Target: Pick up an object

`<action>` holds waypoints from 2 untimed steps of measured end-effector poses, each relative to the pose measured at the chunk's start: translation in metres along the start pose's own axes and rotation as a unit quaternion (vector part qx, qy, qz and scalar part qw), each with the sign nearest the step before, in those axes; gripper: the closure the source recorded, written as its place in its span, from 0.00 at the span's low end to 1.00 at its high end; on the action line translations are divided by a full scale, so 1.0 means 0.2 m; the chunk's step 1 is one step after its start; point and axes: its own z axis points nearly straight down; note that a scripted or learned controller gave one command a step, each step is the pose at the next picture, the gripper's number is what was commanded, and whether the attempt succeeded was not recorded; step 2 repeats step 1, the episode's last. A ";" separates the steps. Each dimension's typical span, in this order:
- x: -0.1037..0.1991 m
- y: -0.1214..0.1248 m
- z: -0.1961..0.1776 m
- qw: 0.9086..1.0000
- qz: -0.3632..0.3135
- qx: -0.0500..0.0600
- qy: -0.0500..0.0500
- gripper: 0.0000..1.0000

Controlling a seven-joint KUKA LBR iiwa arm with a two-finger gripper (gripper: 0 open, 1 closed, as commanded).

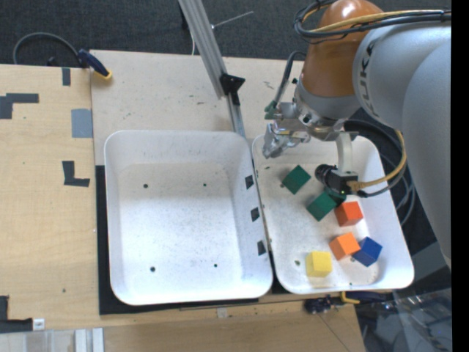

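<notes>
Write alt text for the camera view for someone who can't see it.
A grey arm holds its pincer over the right bin's far left corner. That bin holds two green, two orange, one blue and one yellow block.

I see two shallow white plastic bins side by side on the pale wooden bench (44, 196): the left bin (117, 160) at frame centre, the right bin (392, 266) to its right. In the right bin lie two green blocks (296, 179) upper, two orange cubes (349, 213) below them, a blue cube (368, 251) and a yellow cube (319, 263) lowest.
</notes>
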 end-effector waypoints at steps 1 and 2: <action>0.30 -0.05 0.01 1.000 -0.001 0.000 0.000 1.00; 0.30 -0.05 0.01 1.000 -0.001 0.000 0.000 1.00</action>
